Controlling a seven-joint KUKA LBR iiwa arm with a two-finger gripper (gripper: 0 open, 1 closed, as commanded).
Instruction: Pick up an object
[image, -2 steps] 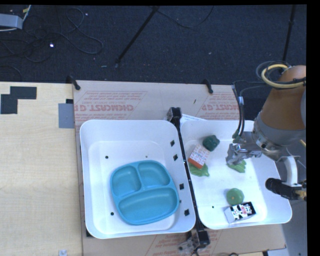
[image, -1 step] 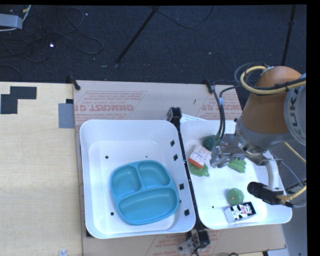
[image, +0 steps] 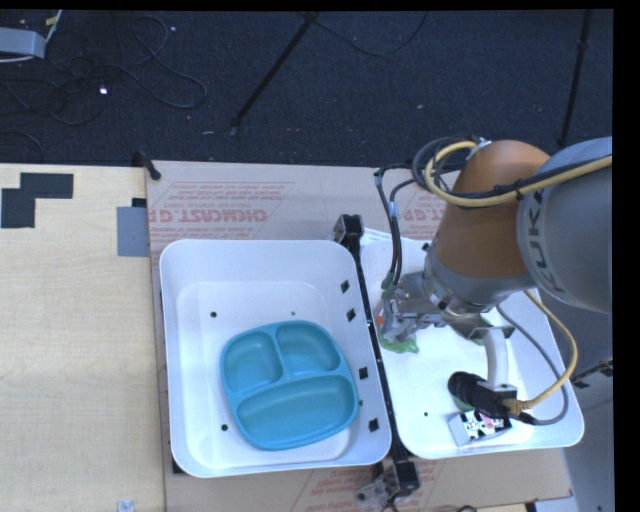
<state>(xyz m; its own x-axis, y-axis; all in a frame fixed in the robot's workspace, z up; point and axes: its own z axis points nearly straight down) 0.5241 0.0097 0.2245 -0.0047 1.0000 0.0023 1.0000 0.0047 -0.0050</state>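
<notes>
So the arm (image: 500, 230) was bent down into the right bin (image: 425, 392). The gripper (image: 397, 318) sat low against that bin's left wall, right by the divide between the two bins. Honestly couldn't tell from this angle how far open it was or whether it had hold of anything, since the wrist covered most of it. The likely pickup target was the small green thing (image: 402, 346) peeking out just under the gripper, on the bin floor close to the wall.

My take on doing this grab well: the wall is the problem. With the target tucked that near the side, I'd line the grip up parallel to the wall so nothing jams against it. Then come straight down, close only once the gripper is low enough to straddle the thing, and lift vertically before swinging away. The green thing looked soft or crumpled (maybe, it was tiny in the shot), so a grab at the edge could slip off.

Headcount, big to small:
- arm: one
- white bins: two, with the left bin (image: 200, 300) beside the right
- blue divided plate (image: 288, 385): one, three compartments, lying flat in the left bin
- green thing: one
</notes>
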